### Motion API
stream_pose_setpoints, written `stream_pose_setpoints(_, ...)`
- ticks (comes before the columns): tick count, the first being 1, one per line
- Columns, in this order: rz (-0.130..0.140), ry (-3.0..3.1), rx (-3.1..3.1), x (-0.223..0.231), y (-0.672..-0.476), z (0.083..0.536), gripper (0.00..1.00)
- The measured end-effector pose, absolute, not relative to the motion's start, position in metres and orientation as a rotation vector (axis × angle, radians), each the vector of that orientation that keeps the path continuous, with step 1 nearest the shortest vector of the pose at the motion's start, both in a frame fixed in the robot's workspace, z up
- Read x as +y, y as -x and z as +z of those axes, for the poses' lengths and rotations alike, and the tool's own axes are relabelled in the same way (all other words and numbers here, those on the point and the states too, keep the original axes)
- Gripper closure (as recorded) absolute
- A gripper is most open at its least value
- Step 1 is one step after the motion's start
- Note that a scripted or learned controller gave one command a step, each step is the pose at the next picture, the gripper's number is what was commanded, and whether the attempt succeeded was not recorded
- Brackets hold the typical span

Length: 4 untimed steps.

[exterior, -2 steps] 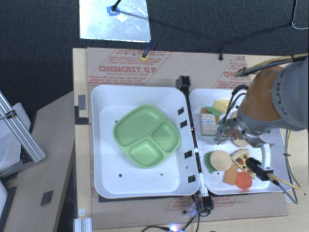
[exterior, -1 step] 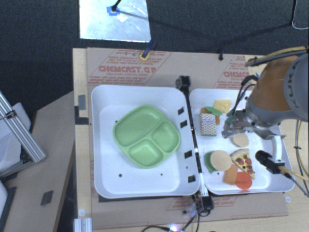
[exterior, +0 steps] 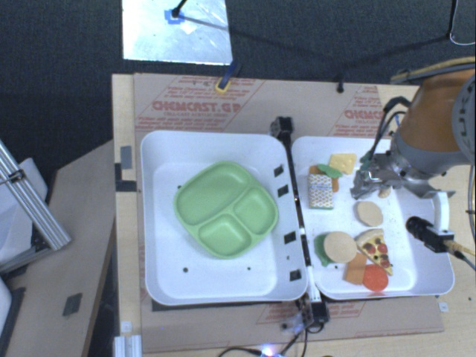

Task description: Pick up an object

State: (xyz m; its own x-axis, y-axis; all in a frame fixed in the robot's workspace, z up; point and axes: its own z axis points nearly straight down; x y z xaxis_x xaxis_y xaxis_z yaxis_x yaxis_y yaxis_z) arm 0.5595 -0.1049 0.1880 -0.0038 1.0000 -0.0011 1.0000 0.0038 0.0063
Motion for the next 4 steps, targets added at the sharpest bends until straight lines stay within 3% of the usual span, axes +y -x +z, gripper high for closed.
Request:
stream_pose_setpoints(1, 0.004, -2.215, 2.224, -0.105, -0.561, 0.226, 1.0)
stream_pose_setpoints(3, 0.007, -2.209, 2.232, -0.001, -0.607, 0.232, 1.0)
stream_pose_setpoints(4, 0.007, -2.209, 2.232, 0.055, -0.619, 0.238, 1.0)
